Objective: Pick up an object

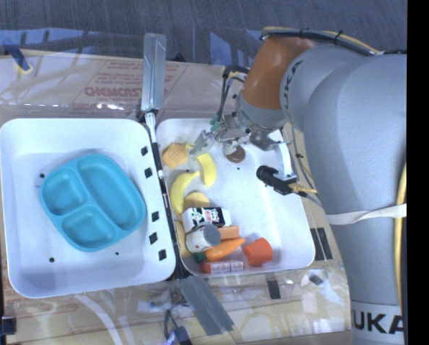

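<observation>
Seen from above, at a slant. Task not done yet, by the look of it. Grey two-finger claw point(215, 136) down low in the right shallow white bin point(294, 225), at its far end. Cannot tell if open or closed, too small and mixed up with wires and metal. Nothing seen held.

Still lying in the bin: a yellow plastic banana point(180, 190) just below the claw, a second yellow curved piece point(208, 169) right under it, a tan round bun-like toy point(174, 154) just to its left, a small brown round thing point(235, 154) just to its right. Further below: a little black-and-white carton point(205, 217), an orange plastic carrot point(225, 249), an orange-red blocky toy point(258, 251). Left to do: grab one, lift it.

Well to the claw's left, the other white bin point(20, 264) with a blue three-part plastic plate point(92, 201).

Hard to see: claw tips, and what they touch, if anything. Big grey arm point(343, 142) covering the right bin's far right side. Toys at the near end piled together, edges hard to tell apart.
</observation>
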